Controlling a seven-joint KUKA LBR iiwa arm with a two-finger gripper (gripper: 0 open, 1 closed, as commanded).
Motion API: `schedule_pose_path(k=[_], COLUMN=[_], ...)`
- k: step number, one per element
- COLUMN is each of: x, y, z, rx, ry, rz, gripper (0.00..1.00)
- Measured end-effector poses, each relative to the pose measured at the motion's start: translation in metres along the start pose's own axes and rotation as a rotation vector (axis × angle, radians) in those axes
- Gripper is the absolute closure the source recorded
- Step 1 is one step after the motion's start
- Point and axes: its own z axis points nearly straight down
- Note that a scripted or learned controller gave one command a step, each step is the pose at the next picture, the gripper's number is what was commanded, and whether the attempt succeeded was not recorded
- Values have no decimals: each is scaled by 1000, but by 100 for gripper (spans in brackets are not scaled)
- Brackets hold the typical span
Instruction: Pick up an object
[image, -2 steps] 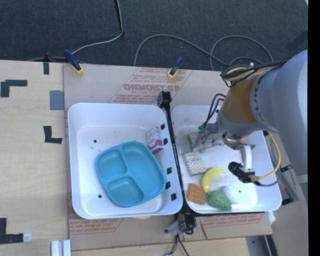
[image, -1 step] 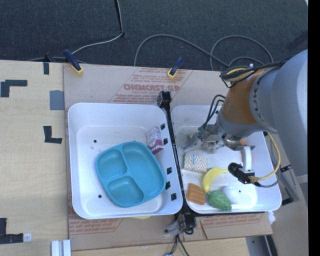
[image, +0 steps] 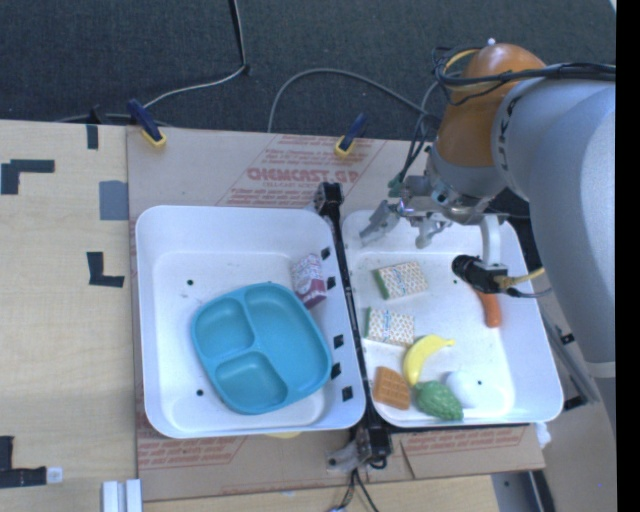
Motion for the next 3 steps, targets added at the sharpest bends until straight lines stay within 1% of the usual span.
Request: schedule_pose_path(k=[1,2,3], x=[7,-3,-36], y=[-17,-12,7], z=[1,1,44], rx=[3,4,5], ry=[-1,-1,-1], rz=[2,1,2], gripper=[0,0,0])
